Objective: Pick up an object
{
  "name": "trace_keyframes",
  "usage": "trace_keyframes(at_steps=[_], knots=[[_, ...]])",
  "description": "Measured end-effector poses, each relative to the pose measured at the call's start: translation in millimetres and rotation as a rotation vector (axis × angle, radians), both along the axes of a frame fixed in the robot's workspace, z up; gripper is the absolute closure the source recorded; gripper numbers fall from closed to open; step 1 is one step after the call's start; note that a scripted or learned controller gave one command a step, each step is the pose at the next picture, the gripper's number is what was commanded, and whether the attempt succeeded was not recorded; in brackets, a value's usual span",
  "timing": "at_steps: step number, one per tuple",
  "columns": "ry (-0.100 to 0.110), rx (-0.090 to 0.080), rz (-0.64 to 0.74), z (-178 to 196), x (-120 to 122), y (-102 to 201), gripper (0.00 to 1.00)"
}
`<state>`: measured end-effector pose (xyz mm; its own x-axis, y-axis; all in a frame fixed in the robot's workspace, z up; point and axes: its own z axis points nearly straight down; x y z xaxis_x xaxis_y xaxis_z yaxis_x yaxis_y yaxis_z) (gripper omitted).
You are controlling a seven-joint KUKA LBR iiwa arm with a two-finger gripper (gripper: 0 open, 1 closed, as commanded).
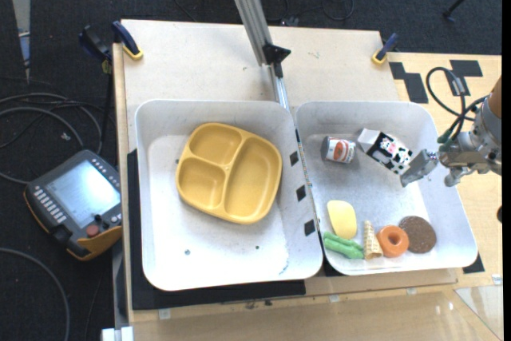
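From the overhead camera you see the gripper at the right bin's right edge, its fingers spread wide around nothing, one fingertip just beside the cow-patterned carton. A small can lies left of the carton. The yellow divided plate sits in the left bin.

My gripper hangs at the right bin's right wall, just beside the cow-print carton; the small can lies left of that carton, blocking the far strip; along the near wall a yellow piece, green pod, cone, orange ring and brown cookie crowd together; between these two rows the bin floor lies open; the left bin is largely taken by the yellow divided plate.
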<state>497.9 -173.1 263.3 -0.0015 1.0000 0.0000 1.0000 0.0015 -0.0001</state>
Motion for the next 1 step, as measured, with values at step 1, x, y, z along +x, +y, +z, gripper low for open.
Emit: trace_keyframes(at_steps=[1], knots=[[0.000,0.000,-0.001,0.1,0.0,-0.1,0.00]])
